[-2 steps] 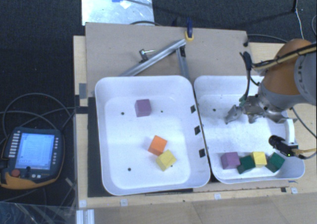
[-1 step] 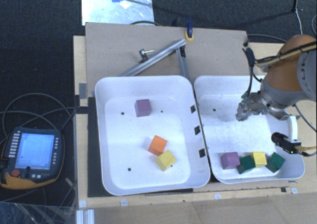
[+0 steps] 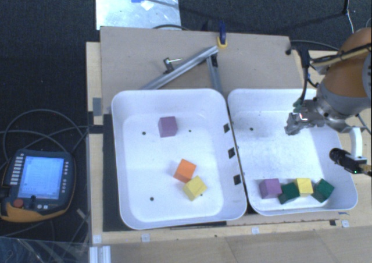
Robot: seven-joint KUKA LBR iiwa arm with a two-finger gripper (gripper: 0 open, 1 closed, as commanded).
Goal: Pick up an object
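The left bin (image 3: 125, 139) holds a purple cube (image 3: 167, 126) near its back, and an orange cube (image 3: 185, 170) touching a yellow cube (image 3: 195, 188) toward the front. Along the front of the right bin (image 3: 256, 122) lie a purple cube (image 3: 269, 188), a dark green block (image 3: 288, 192), a yellow cube (image 3: 304, 186) and another green block (image 3: 322, 189) in a row. My gripper (image 3: 294, 123) hangs over the back right part of the right bin, well behind that row, with nothing seen between its fingers.
A metal bar (image 3: 180, 67) with a clamp lies on the board behind the bins. A teach pendant (image 3: 38, 185) with cables sits on the floor at the left. The arm (image 3: 349, 81) comes in over the right bin's right side.
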